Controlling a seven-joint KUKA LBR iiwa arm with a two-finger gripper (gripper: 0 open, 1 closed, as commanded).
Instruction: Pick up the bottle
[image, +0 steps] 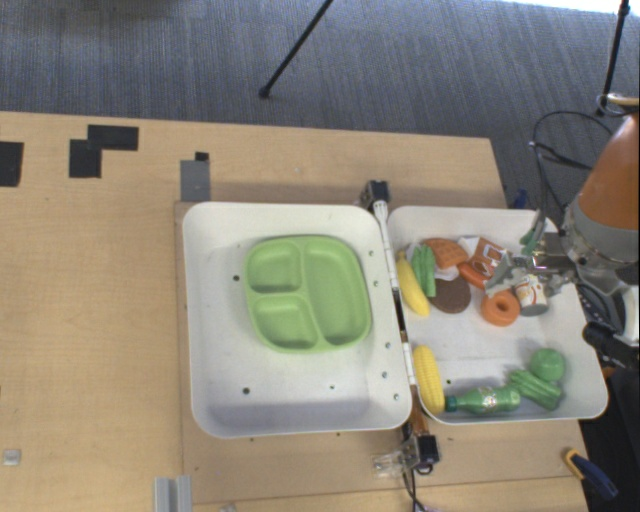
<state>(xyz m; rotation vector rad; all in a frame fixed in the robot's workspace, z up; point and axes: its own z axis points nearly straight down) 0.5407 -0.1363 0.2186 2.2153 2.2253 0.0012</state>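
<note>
Nearest to us, along the front wall of the right bin (590, 405), we find the green bottle (484, 401) lying on its side, its cap end pointing toward a corn cob (428, 378) just beside it. A green vegetable (540, 376) sits at the bottle's other end. Further back in the same bin we see an orange ring-shaped toy (500, 307), a brown round piece (452, 296), a green pepper-like piece (424, 270) and a banana (410, 286) against the dividing wall. The gripper (527, 268) hangs over the ring and a small white item, well apart from the bottle; how its tips stand we cannot tell. The left bin (205, 330) holds a green divided tray (305, 292). Both bins rest on a pale wooden bench (90, 320) with black marks at its far left; beyond it lies grey carpet (180, 50).
</note>
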